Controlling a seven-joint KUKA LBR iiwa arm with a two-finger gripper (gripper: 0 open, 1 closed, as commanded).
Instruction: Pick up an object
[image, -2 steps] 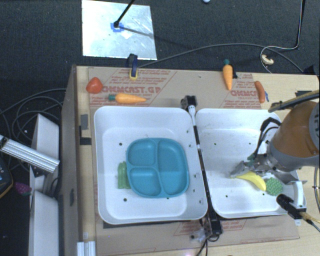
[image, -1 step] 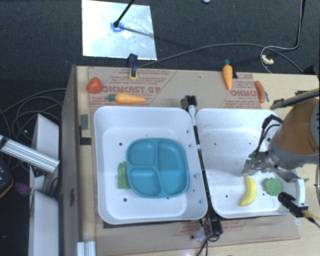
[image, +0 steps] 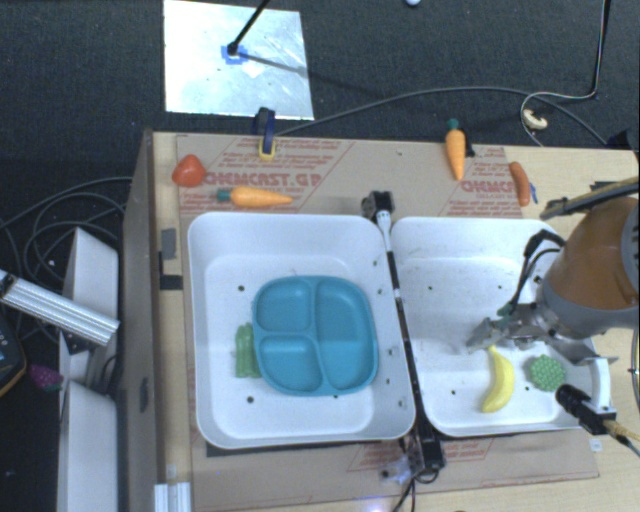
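Fingers (image: 492, 338) of mine hang low in the right bin (image: 450, 250), just above the upper tip of the banana (image: 498, 380); whether they are spread or pressed together I cannot tell. That banana lies on the bin floor near the front wall, a green bumpy ball (image: 547, 372) just beside it on the right. Across the divider, the left bin (image: 220, 250) holds a blue divided plate (image: 315, 335) with a green piece (image: 244, 351) touching its left edge. Two carrots (image: 455, 150) lie on the bench (image: 330, 165) behind.

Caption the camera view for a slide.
Gripper poised over banana in right bin; blue plate in left.
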